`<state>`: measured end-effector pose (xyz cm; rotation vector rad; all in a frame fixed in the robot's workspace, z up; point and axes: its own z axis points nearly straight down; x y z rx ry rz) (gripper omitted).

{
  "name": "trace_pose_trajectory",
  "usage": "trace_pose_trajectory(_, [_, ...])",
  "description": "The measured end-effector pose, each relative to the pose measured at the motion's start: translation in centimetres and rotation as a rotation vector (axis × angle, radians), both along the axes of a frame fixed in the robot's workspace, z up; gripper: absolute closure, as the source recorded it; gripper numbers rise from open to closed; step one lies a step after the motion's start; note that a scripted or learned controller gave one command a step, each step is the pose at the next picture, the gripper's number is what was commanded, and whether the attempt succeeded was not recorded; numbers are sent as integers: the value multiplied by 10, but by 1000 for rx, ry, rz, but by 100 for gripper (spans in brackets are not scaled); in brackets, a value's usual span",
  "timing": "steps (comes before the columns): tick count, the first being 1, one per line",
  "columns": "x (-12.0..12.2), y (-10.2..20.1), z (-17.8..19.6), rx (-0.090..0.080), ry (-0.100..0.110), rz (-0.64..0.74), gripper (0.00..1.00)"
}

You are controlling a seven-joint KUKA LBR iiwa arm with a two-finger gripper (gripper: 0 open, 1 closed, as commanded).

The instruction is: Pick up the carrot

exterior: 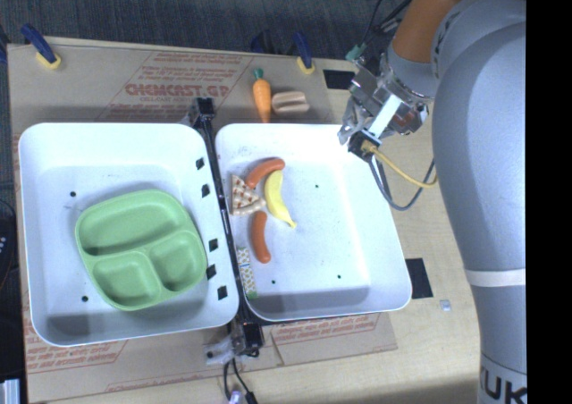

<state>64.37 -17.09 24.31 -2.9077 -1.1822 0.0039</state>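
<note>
The left bin holds a green divided plate. The right bin holds two sausages, a banana and a waffle piece. The carrot lies outside on the worktop, beside a small bun. It looks light, stiff and smooth; grip across its thick middle. Whether the hand is open, I cannot tell.

Robot lab bench: clamped cardboard, two white bins (toy food).
</note>
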Motion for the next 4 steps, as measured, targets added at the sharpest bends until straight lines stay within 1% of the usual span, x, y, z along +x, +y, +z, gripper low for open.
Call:
trace_pose_trajectory(1, [-68, 97, -43, 0, 6, -510, 100])
trace_pose_trajectory(2, [-40, 169, 34, -1, 1, -525, 100])
trace_pose_trajectory(3, [-115, 106, 111, -2, 1, -567, 100])
trace_pose_trajectory(4, [-97, 226, 65, -3, 2, -457, 100])
